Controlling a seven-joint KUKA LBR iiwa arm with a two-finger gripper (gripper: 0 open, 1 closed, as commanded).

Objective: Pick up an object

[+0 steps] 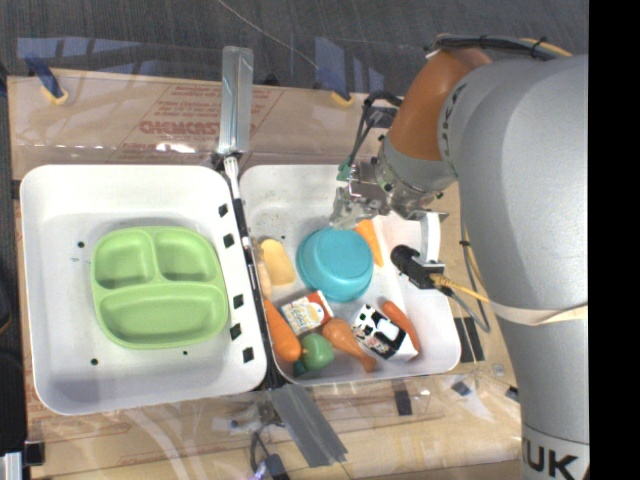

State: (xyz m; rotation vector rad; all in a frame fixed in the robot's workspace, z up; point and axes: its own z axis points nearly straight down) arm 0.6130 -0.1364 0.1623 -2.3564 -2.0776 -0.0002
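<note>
gripper (pixel 345 211) sits low in the right bin (pixel 290 190), just above the blue bowl (pixel 336 264); cannot tell its state. an orange carrot (pixel 368 240) beside it runs upper-left to lower-right.

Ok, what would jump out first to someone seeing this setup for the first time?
Probably the big grey arm filling the right side, its gripper down over the right bin. Next, the bright green divided plate alone in the left bin, and the blue bowl among crowded toy foods.
</note>
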